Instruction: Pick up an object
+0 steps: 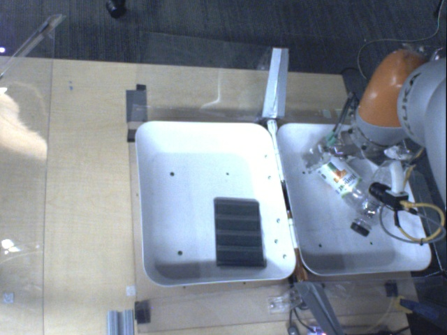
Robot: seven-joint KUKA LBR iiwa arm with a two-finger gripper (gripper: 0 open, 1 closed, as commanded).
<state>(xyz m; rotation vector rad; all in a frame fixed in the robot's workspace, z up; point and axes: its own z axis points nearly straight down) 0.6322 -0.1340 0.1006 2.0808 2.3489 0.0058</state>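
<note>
White bins sit side by side on the worktop; a black ridged block (239,232) lies in the left bin (160,187). My arm hangs over the right bin (307,243), above a small bottle (340,179). I'd descend slowly, centred over it.

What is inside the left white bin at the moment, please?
A dark ribbed rectangular block lies flat on the floor of the left bin, towards its near right corner. Whatever might sit beneath the block is covered.
</note>
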